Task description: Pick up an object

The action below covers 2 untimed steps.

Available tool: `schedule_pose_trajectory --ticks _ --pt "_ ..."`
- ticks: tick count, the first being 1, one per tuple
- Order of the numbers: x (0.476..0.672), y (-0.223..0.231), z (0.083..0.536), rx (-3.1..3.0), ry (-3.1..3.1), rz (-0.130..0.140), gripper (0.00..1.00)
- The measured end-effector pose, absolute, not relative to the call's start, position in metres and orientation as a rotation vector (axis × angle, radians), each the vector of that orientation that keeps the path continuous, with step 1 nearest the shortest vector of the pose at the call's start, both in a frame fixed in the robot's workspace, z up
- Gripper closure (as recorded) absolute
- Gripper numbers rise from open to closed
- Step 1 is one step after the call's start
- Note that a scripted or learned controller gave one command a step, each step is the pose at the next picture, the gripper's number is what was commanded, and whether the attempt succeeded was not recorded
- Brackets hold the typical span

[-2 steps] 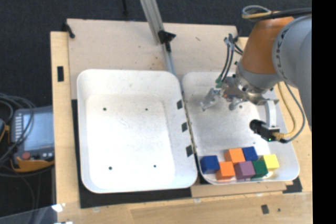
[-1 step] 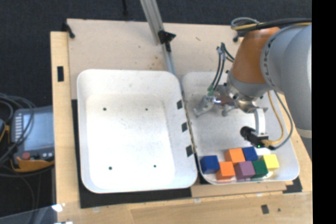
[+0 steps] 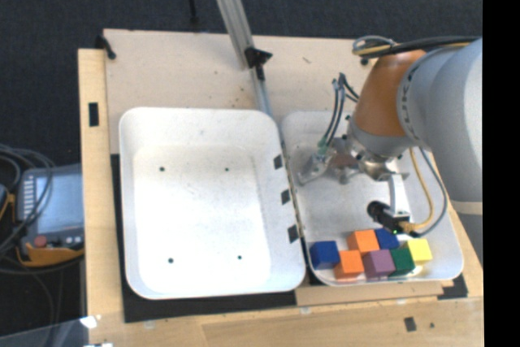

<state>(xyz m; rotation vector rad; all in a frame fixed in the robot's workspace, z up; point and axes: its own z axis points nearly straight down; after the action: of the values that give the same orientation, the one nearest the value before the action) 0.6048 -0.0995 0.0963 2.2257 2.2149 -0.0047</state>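
Note:
Several coloured blocks lie clustered at the near end of the right bin [image 3: 325,134]: a blue block [image 3: 324,253], two orange blocks [image 3: 351,262] [image 3: 366,240], a purple block [image 3: 379,263], a green block [image 3: 402,259], a yellow block [image 3: 420,249] and a small blue block [image 3: 387,238]. My gripper [image 3: 310,169] hangs over the left part of the right bin, close to its left wall and well behind the blocks. I see no block at the gripper. The grey arm with its orange band [image 3: 386,97] covers the bin's far right part.
The left bin [image 3: 203,199] lies beside the right one, with small black clips [image 3: 286,195] along the shared wall. A slanted metal pole [image 3: 231,4] rises behind the bins. Cables [image 3: 422,191] trail from the wrist over the right bin.

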Motion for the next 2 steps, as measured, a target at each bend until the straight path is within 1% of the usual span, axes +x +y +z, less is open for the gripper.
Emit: schedule_pose_trajectory --ticks 1,2 --pt "0.606 -0.099 0.108 2.232 2.207 0.004 1.00" --pt "0.606 -0.090 0.164 2.214 2.223 0.008 1.00"
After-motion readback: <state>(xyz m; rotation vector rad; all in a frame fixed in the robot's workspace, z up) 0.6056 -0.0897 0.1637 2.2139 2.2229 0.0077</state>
